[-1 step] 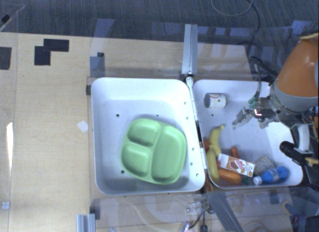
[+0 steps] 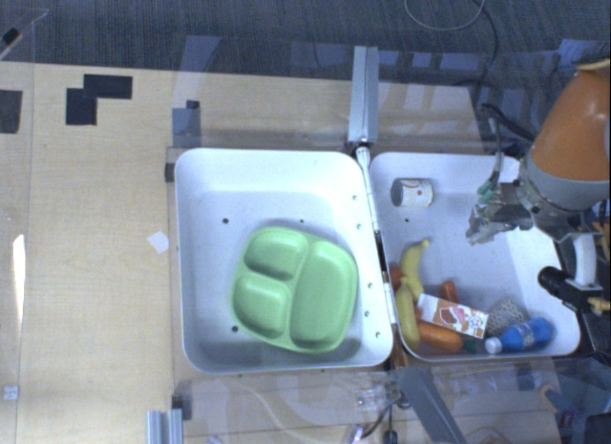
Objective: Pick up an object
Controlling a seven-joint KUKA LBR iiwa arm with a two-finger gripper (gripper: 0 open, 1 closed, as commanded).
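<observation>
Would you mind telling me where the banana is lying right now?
The banana lies in the right bin, along its left wall toward the front, beside the small carton and the orange items at that bin's near edge.

A matt green plastic plate (image 2: 296, 289) sits in a smooth white plastic bin (image 2: 196, 242) on a pale wood-grain bench (image 2: 86, 242). At three o'clock, a glossy blue bottle (image 2: 520, 335) lies beside a printed paper carton (image 2: 453, 315) and a smooth-skinned banana (image 2: 409, 294).
</observation>
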